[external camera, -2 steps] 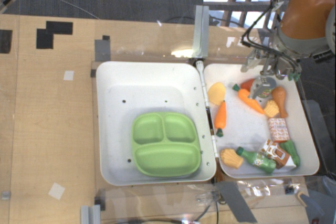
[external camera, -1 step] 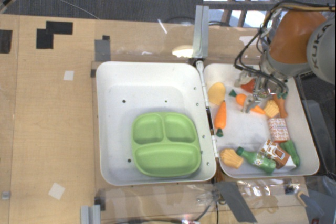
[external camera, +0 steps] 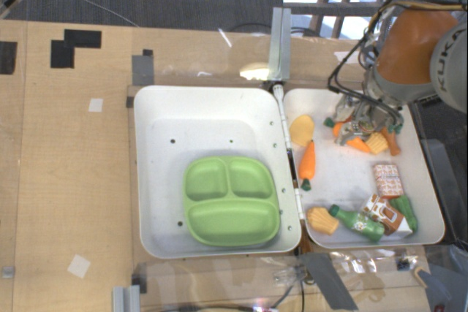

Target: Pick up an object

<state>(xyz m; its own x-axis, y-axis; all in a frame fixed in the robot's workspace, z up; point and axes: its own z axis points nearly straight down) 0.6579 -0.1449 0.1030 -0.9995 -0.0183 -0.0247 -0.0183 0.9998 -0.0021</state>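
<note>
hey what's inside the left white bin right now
The left shallow white bin holds one thing: a light green plastic tray with three compartments, lying flat toward its near side. The bin floor under that tray is covered, so anything beneath it is hidden.

- My arm [external camera: 446, 62] is grey and round, with dark letters on its side.
- I have a big orange band [external camera: 413, 47] above my wrist.
- Thin black cables [external camera: 358, 55] loop beside it.
- My gripper [external camera: 363, 124] is small, grey metal.
</note>
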